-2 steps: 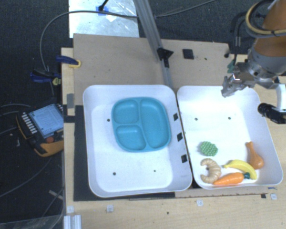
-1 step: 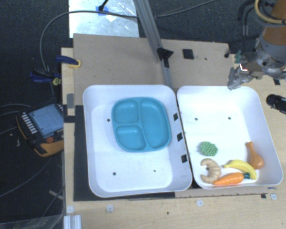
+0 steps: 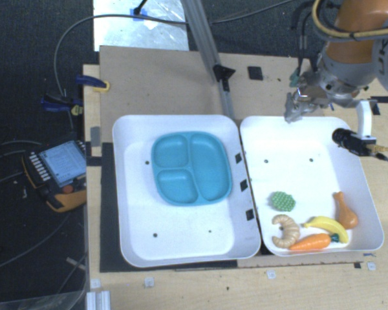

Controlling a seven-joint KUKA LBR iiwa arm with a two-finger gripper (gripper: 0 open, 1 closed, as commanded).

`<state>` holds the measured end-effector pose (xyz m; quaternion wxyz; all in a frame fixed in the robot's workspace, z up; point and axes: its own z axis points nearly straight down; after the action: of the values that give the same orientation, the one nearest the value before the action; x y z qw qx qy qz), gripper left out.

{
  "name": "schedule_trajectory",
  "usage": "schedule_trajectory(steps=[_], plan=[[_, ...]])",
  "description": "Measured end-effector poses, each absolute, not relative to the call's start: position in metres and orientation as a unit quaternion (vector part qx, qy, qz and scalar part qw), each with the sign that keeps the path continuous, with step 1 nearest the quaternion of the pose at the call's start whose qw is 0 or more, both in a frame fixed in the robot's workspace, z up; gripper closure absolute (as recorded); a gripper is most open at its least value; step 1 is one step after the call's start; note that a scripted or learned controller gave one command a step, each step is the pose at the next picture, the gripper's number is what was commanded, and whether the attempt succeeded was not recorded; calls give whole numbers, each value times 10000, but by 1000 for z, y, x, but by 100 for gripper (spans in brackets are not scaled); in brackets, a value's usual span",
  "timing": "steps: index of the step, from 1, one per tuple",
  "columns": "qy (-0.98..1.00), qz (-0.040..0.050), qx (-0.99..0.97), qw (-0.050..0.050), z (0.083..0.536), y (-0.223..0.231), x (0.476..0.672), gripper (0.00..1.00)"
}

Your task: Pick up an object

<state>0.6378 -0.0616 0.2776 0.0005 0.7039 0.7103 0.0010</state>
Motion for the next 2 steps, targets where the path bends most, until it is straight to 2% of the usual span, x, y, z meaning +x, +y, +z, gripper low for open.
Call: schedule_trajectory(steps=[1,2], plan=[[7106,9,7036,2,259,-11,646,100],[7103,8,7039,3,258,37,641,100]])
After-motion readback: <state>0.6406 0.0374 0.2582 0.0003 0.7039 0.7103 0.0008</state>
